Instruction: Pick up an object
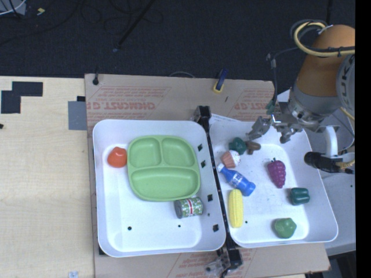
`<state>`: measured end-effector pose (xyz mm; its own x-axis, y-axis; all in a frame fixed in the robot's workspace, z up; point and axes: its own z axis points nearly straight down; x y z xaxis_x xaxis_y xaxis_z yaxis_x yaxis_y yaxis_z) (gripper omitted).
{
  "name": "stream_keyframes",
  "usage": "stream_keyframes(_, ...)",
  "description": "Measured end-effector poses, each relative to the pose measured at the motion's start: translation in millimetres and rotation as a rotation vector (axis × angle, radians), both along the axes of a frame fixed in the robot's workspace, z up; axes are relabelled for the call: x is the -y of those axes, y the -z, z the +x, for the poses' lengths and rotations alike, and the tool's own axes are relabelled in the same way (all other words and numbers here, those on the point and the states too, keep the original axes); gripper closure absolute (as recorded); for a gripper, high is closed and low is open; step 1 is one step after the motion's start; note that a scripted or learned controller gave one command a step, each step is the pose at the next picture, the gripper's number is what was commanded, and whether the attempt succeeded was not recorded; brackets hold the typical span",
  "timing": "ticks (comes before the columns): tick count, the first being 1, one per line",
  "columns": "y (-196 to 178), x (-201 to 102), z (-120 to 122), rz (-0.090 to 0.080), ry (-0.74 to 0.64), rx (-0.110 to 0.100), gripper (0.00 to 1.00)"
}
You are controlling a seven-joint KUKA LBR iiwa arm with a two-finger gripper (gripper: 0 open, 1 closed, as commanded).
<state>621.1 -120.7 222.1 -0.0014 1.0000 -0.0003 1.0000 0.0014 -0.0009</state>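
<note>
No object is held yet. The gripper (272,131) hangs above the right bin's (324,222) far edge, fingers spread and empty. Nearest, just below-left of it, a dark green toy (237,145) is seen touching a small brown piece (253,147). Further below lie a knobbly purple grape bunch (277,172), a smooth blue bottle (237,180) and ribbed yellow corn (235,208), loosely scattered, probably for separate grasps. Far left sits a glossy green divided plate (163,168).
</note>
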Motion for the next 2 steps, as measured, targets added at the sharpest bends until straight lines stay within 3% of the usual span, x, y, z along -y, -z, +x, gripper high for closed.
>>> stream_keyframes(2,87.0,-1.8,4.7,0.001,0.000,-0.005,0.00)
